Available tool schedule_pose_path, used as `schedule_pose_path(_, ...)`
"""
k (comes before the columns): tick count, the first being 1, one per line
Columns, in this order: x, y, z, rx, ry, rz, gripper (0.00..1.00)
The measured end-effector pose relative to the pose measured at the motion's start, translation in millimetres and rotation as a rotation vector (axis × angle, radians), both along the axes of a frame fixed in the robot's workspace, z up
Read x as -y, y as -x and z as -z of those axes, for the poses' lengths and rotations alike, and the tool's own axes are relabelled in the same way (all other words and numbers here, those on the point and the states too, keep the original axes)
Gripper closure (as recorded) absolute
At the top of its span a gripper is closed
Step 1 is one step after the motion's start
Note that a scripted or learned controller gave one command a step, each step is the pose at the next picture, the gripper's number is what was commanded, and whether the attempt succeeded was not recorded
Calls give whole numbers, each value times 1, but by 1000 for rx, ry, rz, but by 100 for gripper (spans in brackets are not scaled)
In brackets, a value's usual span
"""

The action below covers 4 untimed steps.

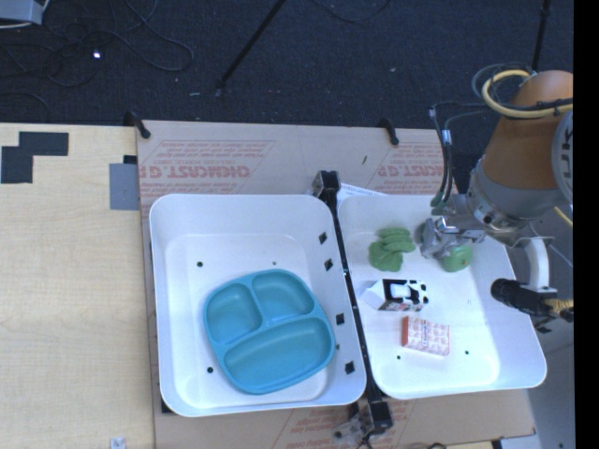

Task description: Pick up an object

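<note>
- The right bin (505,372) sits in the lower right of the frame and contains four loose items; the left bin (168,251) contains a blue divided plate (270,330).
- The gripper (447,241) is low in the upper right part of the right bin, with the grey and orange arm (524,148) above it at the right edge of the frame.
- A small green object (457,258) lies directly at the gripper, touching or partly under the metal end. It is the most probable target of the pick.
- The state of the gripper cannot be told from this view.
- A second green item, leaf-like and crumpled (391,247), lies just left of the gripper. The closing motion should stay clear of it so that only one item is taken.
- A black-and-white item (404,294) and a red-and-white packet (426,337) lie lower in the bin, well apart from the gripper; they need no allowance.
- Judgement: the step in hand is the descent and grasp on the small green object.
- Recommended practice: centre the gripper over the object, descend vertically until near the bin floor, close fully, then lift straight up without sideways drift.
- Risk: the object looks small and rounded and may slip out sideways on closing.
</note>
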<state>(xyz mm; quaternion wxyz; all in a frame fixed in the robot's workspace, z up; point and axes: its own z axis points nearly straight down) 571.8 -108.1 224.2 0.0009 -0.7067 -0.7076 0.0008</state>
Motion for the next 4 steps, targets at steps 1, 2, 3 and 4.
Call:
schedule_pose_path(1,-56,6,-7,-5,-3,-4,100)
schedule_pose_path(2,-105,1,1,-7,-2,-3,100)
schedule_pose_path(3,-152,2,9,-8,-1,-4,100)
schedule_pose_path(4,-197,14,13,-8,0,-4,100)
